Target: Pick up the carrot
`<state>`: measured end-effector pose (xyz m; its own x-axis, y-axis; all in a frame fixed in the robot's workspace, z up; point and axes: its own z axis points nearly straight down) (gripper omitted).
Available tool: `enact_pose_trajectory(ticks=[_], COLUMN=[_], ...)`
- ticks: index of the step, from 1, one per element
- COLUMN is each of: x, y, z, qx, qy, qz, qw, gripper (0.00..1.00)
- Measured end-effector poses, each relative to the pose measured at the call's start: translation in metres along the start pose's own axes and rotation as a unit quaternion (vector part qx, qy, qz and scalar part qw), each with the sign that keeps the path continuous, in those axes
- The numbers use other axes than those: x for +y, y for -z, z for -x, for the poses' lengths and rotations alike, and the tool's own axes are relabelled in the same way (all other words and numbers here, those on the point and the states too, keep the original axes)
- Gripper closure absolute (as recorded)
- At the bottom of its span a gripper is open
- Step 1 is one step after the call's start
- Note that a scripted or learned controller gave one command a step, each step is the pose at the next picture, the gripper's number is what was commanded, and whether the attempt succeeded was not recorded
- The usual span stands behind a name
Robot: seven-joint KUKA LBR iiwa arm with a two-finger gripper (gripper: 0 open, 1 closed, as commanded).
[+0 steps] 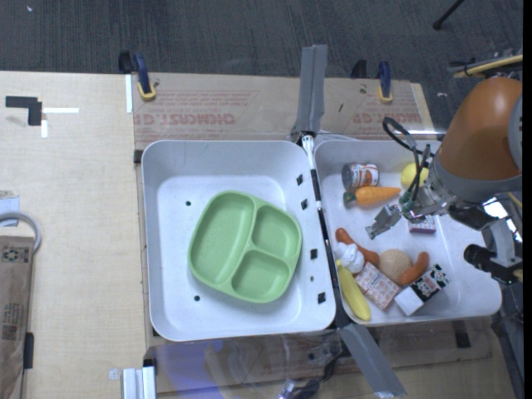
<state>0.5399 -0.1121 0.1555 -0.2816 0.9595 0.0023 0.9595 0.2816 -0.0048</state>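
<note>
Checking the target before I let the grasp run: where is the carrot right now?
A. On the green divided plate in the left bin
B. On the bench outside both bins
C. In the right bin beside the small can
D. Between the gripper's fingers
C: the carrot lies on the floor of the right bin just below the small can, with the gripper hovering just below it.

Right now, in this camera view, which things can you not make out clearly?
- Gripper: too small and blurred to tell its finger state.
- Small can beside the carrot: label too small to read.
- Yellow object: partly hidden behind the arm.
- Pile at the right bin's front: overlapping items hide one another.
</note>
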Motion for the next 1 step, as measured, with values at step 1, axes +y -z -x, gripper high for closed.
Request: enact_pose_trajectory(ticks=[1], x=[0.0557], y=[-0.0658], z=[0.0254], qx=[-0.001], qy=[0.049], qz=[0.001], qw=[0.9988], gripper=[0.00])
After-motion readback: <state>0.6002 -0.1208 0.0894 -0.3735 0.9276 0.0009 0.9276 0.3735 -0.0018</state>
